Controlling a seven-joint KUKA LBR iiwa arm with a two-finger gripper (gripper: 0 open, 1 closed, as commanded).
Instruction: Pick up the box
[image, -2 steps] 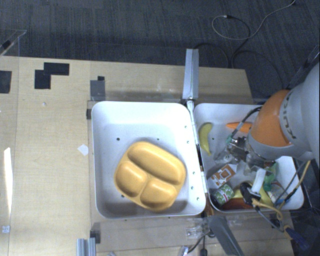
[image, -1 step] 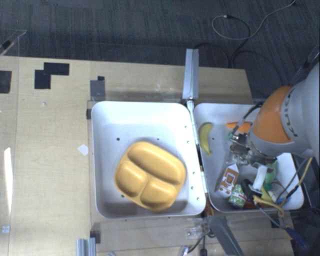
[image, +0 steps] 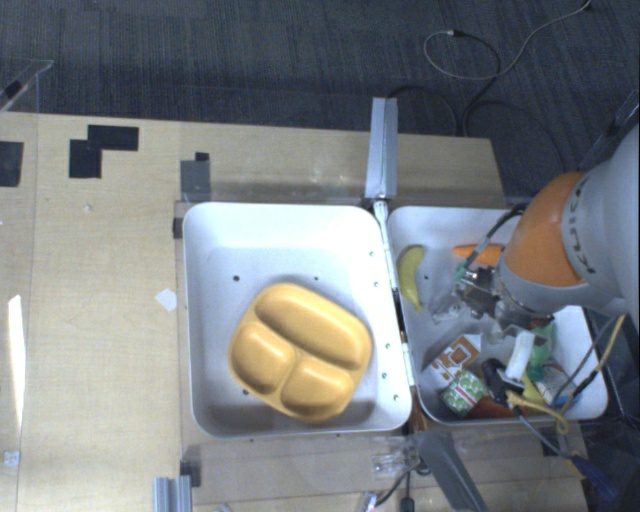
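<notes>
A small carton-like box (image: 456, 355) with a brown and white print lies near the front of the right bin (image: 590, 400). Touching its front side is a second small pack (image: 461, 394), printed green and red. My gripper (image: 474, 297) hangs low over the middle of the right bin, just behind and slightly right of the box. The grey wrist and its orange band cover most of the gripper. I see nothing held in it.
A yellow banana (image: 411, 275) lies along the right bin's left wall, and an orange item (image: 468, 252) sits behind the gripper. Something green (image: 541, 352) is partly hidden under the arm. A large yellow bread-shaped toy (image: 300, 350) lies in the left bin (image: 215, 250).
</notes>
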